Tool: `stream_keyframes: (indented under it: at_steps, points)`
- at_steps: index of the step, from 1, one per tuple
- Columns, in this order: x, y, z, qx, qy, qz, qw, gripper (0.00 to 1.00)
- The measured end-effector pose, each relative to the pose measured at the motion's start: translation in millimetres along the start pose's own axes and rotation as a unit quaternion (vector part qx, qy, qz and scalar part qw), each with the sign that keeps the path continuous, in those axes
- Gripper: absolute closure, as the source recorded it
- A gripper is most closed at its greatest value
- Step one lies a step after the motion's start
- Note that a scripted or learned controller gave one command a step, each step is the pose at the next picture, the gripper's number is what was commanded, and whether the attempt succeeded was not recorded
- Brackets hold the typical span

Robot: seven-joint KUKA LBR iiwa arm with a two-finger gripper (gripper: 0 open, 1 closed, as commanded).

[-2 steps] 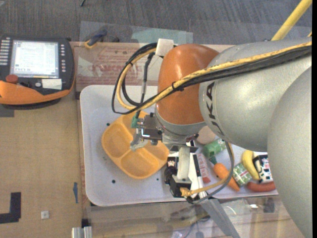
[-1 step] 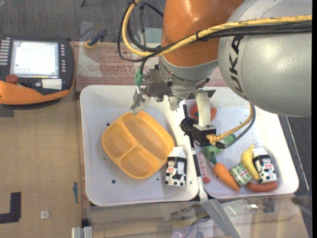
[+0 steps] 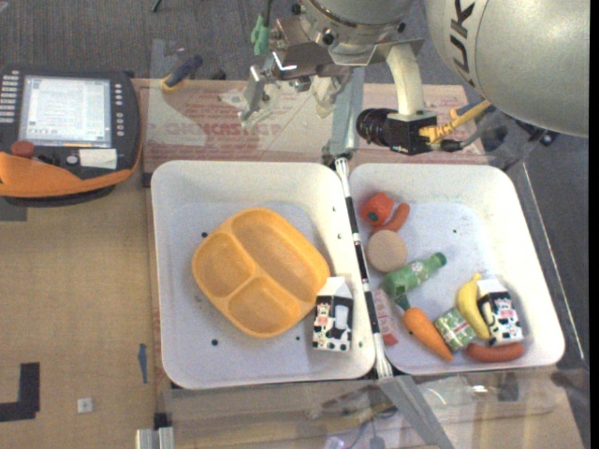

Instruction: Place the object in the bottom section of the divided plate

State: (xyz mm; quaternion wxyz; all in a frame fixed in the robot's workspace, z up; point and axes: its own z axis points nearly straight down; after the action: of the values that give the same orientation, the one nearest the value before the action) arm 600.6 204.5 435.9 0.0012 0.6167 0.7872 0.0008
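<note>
Near the front right corner of the left bin (image 3: 173, 279) stands a small milk carton (image 3: 333, 324) with a cow on it. It is upright and sits just beside the yellow divided plate (image 3: 260, 269), at the plate's lower right edge. The carton is on the bin floor, not on the plate. The plate lies in the middle of the left bin, turned a bit, with one big part and two small parts.

Up past the far edge of the bins, above the wall between them, hangs the gripper (image 3: 288, 80). It is well apart from the carton and the plate. I cannot tell if the pincer is wide or narrow.

Over in the right bin (image 3: 524, 241) lie a red tomato (image 3: 379, 210), a tan ball (image 3: 386, 250), a green bottle (image 3: 413, 274), a carrot (image 3: 426, 332), a banana (image 3: 469, 306) and a second milk carton (image 3: 501, 314).
</note>
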Motion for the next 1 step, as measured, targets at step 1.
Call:
stream_keyframes:
  at_steps: [1]
  points:
    - [-7.7, 63.2, 0.6, -0.001, 0.000, -0.060, 0.9982, 0.00]
